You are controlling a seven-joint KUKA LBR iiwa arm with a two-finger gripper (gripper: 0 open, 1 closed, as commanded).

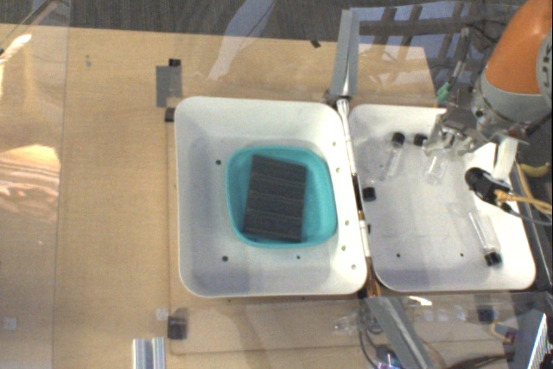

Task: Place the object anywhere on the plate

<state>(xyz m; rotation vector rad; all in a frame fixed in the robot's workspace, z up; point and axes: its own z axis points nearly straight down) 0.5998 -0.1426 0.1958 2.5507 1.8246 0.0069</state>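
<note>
The dark ridged block [276, 199] already lies on the teal plate [321, 216] — at 9 o'clock from the end effector [449, 138], whose grip state cannot be determined.

Even bright light, pale glare streaks across left bench [52, 160], slightly soft focus

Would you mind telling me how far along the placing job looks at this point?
It looks essentially done: the dark ridged block lies flat inside the teal plate, which sits in the left bin. Nothing appears to be in hand; the end effector is over the right bin, apart from the block, and its finger state is unclear. At most, retracting the arm remains.
</note>
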